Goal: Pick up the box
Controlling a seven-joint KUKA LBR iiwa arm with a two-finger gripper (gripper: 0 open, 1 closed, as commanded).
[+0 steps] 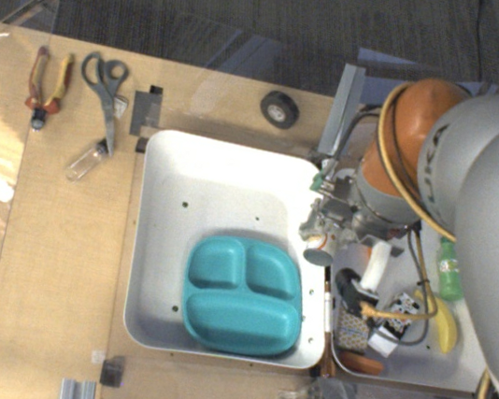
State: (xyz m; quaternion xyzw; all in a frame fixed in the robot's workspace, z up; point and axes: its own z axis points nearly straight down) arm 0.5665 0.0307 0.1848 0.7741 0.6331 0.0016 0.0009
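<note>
Jaws over the divide between bins, low; open or closed cannot be told. Box, small and white, lying among clutter in right bin beside banana. Not yet grasped; pick remains.

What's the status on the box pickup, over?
Gripper low over the divider between bins, grip unclear. Box not identifiable in right bin clutter. Arm covers much of it.

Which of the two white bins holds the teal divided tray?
The left bin: the teal tray lies in its lower half. The right bin, under the arm, holds small cluttered items instead.
</note>
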